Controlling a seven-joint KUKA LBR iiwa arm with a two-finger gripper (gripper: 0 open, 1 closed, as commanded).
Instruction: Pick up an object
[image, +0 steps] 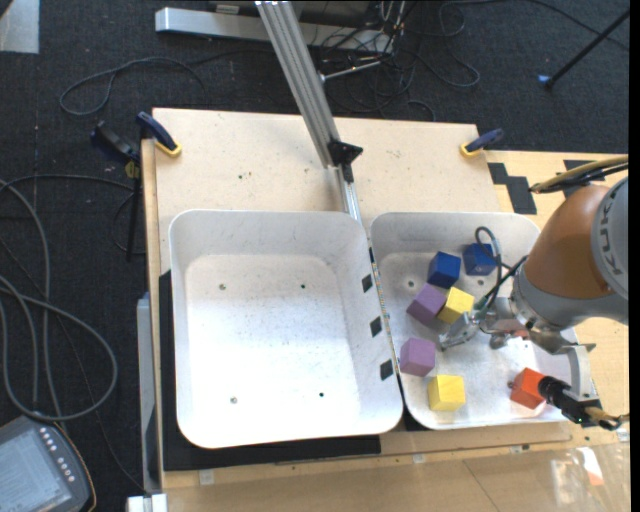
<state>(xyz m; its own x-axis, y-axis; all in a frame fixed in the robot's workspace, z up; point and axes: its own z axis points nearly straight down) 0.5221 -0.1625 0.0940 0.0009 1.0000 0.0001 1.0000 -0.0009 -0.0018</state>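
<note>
**Reaching Into the Right Bin**

Looking down, we see the grey arm (580, 270) with its orange band come in from the right, over the right bin (400, 235). The gripper (462, 330) is low among the blocks. It sits just beside a yellow block (459, 302) and a purple block (428, 303). We cannot tell how wide the jaws are, or if they hold anything.

More blocks lie in the same bin. Two blue blocks (445, 268) sit at the back. Another purple one (417, 355) and another yellow one (446, 391) sit near the front. An orange block (526, 389) lies at the right. The left bin (190, 300) is next to it. We can read no words or labels anywhere.
</note>
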